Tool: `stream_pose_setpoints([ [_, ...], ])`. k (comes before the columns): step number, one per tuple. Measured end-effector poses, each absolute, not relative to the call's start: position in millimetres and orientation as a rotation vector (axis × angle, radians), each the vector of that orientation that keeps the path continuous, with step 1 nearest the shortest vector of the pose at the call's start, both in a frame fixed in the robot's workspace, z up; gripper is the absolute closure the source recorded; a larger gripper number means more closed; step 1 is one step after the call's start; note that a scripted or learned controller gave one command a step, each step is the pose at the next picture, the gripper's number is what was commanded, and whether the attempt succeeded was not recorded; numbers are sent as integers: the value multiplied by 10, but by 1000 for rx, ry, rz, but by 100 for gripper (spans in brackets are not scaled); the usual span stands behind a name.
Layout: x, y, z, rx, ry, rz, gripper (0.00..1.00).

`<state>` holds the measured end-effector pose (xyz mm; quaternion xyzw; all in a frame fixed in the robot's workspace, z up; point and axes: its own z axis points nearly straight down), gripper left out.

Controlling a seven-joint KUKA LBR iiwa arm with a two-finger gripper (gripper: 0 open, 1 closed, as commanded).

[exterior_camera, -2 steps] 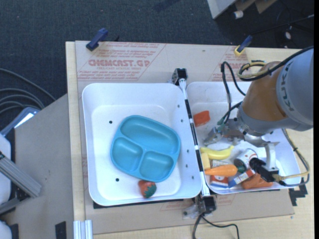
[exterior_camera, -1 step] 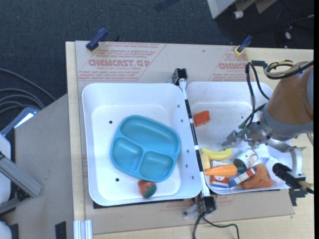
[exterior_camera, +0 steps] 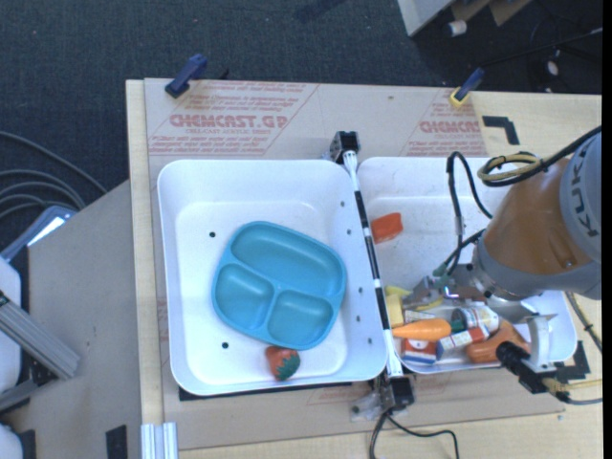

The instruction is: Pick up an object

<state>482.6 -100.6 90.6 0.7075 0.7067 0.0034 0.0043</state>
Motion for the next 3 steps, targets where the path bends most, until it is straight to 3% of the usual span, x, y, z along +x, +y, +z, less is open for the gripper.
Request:
stream_pose_setpoints([
  [1, 4824, -991, 990, 2216, 2218, 11, 100],
  [2, 4792, -1130, 1875, 2222, 2222, 0, 100],
  [3, 4792, -1129, 1874, 2222, 2222, 0, 0],
])
